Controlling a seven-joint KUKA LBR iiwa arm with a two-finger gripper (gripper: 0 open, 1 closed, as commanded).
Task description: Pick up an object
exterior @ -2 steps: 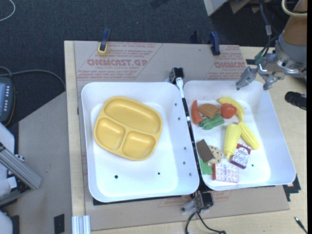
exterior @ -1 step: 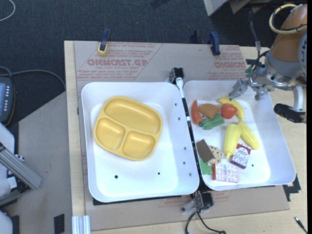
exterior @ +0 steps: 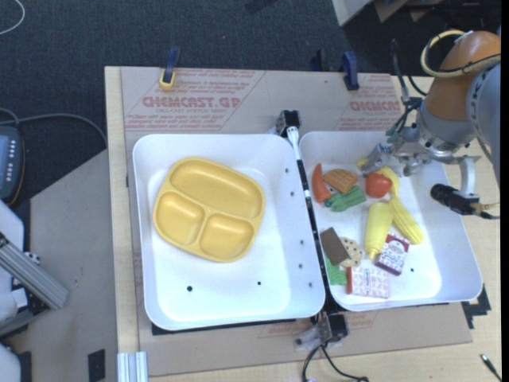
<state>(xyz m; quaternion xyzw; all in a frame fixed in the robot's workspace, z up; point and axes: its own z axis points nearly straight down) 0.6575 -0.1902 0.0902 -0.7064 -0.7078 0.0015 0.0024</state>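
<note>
The right bin (exterior: 453, 281) holds a pile of toy food. A red tomato (exterior: 379, 185) lies beside an orange piece (exterior: 318, 183), a brown bread piece (exterior: 340, 179) and a green piece (exterior: 347, 200). Nearer the front are a yellow corn cob (exterior: 377, 226), a yellow banana-like piece (exterior: 406, 220), a small red box (exterior: 393, 255), a brown bar (exterior: 333, 246) and a red-and-white packet (exterior: 368, 282). My gripper (exterior: 391, 161) hangs low over the bin's far part, just above the tomato and a small yellow piece (exterior: 372, 164). Nothing can be made out in its grasp.
The left bin (exterior: 151, 293) carries a yellow divided plate (exterior: 208, 208). A black divider clip (exterior: 289, 121) sits between the bins at the back. The grey arm with its orange band (exterior: 469, 54) comes in from the upper right. Clamps (exterior: 169, 68) hold the board's far edge.
</note>
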